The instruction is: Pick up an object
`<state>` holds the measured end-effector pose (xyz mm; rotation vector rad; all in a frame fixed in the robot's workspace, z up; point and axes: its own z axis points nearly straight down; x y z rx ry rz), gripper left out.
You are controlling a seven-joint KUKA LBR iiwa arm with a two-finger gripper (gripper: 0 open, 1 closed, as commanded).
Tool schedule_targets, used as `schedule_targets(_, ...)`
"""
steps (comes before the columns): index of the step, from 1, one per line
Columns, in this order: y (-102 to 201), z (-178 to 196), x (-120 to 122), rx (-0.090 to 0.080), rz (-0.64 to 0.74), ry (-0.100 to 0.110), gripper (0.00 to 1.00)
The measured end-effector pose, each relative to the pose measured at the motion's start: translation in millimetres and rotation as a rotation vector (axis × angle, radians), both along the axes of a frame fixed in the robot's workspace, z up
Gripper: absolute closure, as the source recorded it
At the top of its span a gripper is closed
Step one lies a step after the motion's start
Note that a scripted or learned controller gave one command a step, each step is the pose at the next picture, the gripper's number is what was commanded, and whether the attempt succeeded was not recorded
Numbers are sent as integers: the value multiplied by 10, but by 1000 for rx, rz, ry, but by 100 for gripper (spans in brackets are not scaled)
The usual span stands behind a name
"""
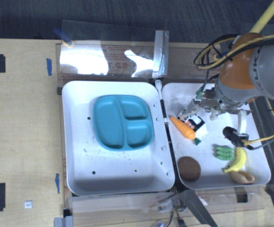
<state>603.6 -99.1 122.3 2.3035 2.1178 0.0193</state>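
Observation:
My gripper point(192, 116) hangs low over the upper left part of the right bin point(262, 174), on the grey arm with the orange band. An orange carrot point(181, 128) lies directly beneath and left of it, slanting down to the right, very close to or touching the gripper tip. Nearer the front of the same bin sit a brown round fruit point(189, 168), a green leafy piece point(224, 152), a yellow banana point(237, 161) and a tan lump point(243, 177). The gripper body hides whatever is right under it.
The left bin point(75, 174) holds a blue divided plate point(122, 122). A clear plastic sheet and a metal bar point(160, 53) stand behind the bins. The ridge between the bins runs just left of the carrot.

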Motion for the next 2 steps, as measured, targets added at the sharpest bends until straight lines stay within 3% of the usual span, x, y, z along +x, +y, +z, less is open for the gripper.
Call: schedule_targets(2,60,-139,-67,4,-54,-35,0)
